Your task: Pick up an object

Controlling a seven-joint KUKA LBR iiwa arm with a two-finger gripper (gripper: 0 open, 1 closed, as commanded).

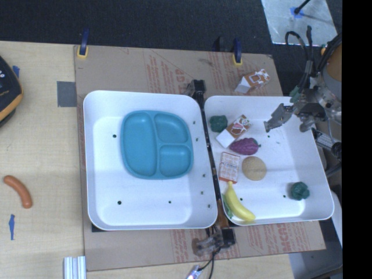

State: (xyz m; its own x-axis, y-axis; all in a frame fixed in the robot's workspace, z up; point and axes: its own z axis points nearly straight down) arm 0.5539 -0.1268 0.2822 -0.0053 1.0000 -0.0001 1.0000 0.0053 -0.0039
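My gripper (291, 122) hangs over the back right part of the right bin (314, 156), open, with nothing between its fingers. To its left in that bin lie a dark green lump (218, 122), a small brown-and-white carton (239, 125), a white block (224, 138) and a purple bunch of grapes (244, 146). Further forward are a red-and-white packet (229, 166), a tan round potato (254, 168), a yellow banana (238, 206) and a second green lump (299, 190). All of these rest on the bin floor, apart from the gripper.
The left bin (104, 202) holds a blue divided plate (157, 143). A brown carton (253, 81) lies on the cardboard behind the right bin. A sausage (18, 190) lies on the bench at far left, and a black-and-yellow device (8, 89) sits at the left edge.
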